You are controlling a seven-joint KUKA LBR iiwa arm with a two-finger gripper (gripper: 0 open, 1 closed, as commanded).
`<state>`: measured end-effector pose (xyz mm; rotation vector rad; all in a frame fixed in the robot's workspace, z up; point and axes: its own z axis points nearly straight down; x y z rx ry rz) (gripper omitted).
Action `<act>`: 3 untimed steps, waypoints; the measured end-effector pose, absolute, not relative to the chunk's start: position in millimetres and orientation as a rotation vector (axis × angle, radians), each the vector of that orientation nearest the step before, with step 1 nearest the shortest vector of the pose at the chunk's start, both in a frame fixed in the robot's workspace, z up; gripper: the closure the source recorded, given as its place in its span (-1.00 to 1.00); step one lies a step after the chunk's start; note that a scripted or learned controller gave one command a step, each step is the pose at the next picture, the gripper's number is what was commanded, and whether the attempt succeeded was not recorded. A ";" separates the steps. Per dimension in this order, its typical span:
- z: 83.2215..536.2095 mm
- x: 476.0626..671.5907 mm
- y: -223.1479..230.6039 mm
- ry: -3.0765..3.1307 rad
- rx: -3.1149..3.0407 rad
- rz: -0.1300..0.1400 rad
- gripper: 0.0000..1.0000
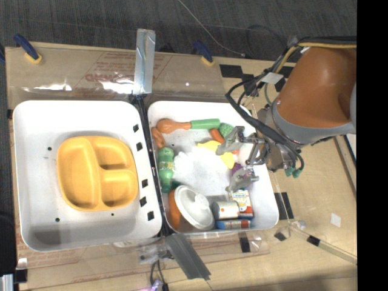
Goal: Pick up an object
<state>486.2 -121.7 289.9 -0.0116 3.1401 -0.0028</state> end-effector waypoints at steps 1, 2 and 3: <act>155.8 539.5 -157.3 3.147 0.171 0.004 -1.00; 90.9 605.2 -201.3 3.127 0.314 0.000 -1.00; 104.5 608.5 -199.0 3.121 0.299 -0.002 1.00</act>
